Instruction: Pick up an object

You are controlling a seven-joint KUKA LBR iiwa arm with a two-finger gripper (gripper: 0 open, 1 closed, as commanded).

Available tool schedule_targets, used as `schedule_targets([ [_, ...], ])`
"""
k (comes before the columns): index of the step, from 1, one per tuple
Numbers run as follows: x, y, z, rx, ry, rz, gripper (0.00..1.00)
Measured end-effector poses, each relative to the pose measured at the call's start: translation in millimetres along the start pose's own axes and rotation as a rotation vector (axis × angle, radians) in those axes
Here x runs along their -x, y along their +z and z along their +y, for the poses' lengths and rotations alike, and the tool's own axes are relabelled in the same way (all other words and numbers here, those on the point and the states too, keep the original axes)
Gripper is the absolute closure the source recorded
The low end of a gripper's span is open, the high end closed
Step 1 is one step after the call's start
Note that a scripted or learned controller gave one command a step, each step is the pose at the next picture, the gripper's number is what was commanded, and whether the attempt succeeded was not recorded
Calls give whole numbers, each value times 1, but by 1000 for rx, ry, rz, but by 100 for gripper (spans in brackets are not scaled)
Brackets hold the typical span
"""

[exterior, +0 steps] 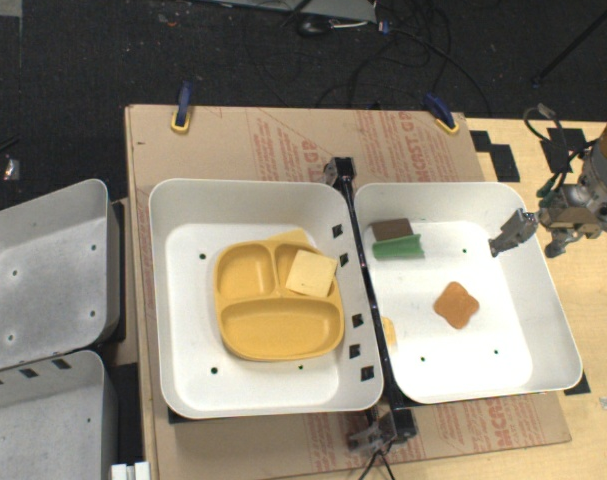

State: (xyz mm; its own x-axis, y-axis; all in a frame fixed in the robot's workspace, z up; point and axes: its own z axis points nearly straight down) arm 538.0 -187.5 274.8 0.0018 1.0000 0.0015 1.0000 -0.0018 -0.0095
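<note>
While your gripper (531, 236) hangs at the frame's right edge over the right bin (543, 363), fingers spread and holding nothing, the orange piece (456, 305) lies lower left of it on that bin's floor.

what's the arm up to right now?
Pick attempt, nothing grabbed yet. The claw sits at the right bin's right rim, with no object between its fingers. In that bin lie an orange-brown piece and a green-and-brown sponge near the top left. The left bin holds a yellow divided tray with a pale yellow block resting on it.
</note>
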Motion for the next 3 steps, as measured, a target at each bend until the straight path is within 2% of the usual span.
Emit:
schedule_targets([
  [1, 0, -5, 2, 9, -2, -2, 0],
  [3, 7, 104, -9, 3, 0, 0, 0],
])
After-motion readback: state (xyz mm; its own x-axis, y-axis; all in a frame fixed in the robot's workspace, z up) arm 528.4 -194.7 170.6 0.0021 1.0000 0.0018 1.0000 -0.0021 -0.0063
